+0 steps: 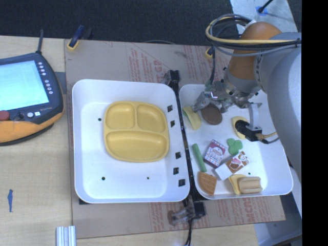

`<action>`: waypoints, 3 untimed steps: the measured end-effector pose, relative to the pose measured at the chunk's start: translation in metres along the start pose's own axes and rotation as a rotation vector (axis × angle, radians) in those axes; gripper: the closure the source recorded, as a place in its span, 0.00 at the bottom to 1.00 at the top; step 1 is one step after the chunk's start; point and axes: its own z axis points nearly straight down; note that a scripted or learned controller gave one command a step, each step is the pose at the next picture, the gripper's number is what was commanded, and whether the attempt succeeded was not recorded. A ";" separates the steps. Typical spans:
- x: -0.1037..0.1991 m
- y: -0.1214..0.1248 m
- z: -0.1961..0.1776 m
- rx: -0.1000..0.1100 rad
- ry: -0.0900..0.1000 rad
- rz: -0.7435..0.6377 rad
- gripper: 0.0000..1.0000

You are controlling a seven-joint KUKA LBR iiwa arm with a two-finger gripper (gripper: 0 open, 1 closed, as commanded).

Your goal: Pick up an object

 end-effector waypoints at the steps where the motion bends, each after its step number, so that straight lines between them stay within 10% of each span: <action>1: -0.057 -0.002 -0.049 -0.001 -0.002 0.007 0.00; 2: -0.014 -0.045 0.005 0.012 0.004 0.001 0.00; 3: -0.007 0.000 -0.006 0.000 0.001 0.001 0.00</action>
